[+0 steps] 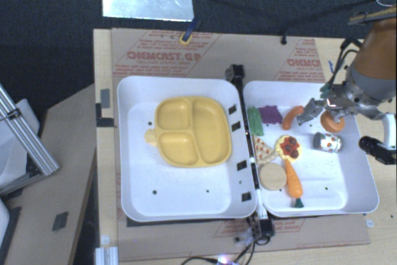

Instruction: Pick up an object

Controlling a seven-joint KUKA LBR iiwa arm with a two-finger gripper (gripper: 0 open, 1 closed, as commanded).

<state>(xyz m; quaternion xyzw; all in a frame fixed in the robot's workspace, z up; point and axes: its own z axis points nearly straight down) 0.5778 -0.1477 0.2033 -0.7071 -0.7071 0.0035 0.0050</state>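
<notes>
Arm hovers over the toy food in the right bin.

The jaws look parted and hold nothing, poised just above the orange sausage, which lies near the bin's back wall beside a purple piece. It is probably light, stiff plastic, smooth and prone to slipping; gripping across its narrow middle seems safest.
</notes>
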